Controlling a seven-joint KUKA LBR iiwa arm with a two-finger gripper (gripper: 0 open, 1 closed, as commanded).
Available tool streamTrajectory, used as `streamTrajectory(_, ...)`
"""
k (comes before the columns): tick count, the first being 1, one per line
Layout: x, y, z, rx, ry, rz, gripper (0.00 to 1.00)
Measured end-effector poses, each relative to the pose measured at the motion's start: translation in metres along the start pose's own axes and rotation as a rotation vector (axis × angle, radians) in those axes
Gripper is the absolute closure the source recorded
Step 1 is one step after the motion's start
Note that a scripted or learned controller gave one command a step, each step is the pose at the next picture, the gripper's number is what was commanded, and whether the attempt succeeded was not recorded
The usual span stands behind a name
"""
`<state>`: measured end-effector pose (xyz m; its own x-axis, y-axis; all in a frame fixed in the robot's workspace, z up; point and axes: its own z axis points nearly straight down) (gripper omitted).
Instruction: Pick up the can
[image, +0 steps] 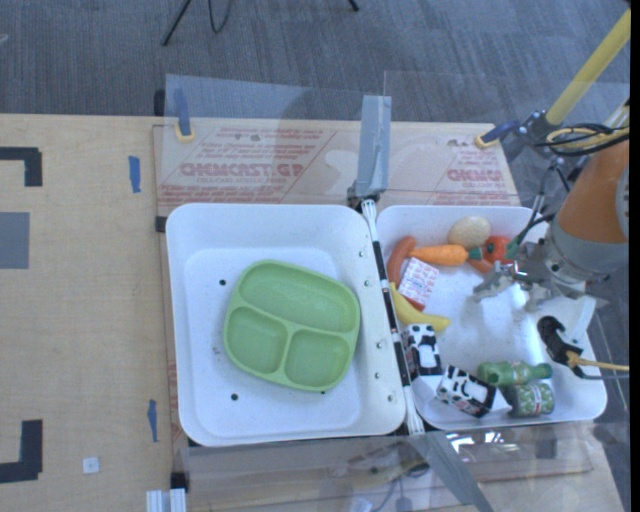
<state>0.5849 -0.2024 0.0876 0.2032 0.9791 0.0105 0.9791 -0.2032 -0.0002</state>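
Observation:
The can (531, 400), with a green label, lies on its side in the front right corner of the right bin (590, 405). A green bottle (515, 373) lies just behind it, touching or nearly so. My gripper (512, 290) hangs over bare bin floor in the middle right of that bin, well behind the can. Its fingers stand open with nothing between them.
The right bin also holds a banana (415, 315), a red-and-white packet (418, 281), a carrot (446, 255), a red sausage (400, 257), a pale potato (468, 232), a red vegetable (495, 248) and two black-and-white cartons (465, 390). A green divided plate (290, 325) lies in the left bin (200, 240).

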Motion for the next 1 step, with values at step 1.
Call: streamTrajectory(1,0.0154,0.0704,0.0017,0.015,0.003,0.077,0.00)
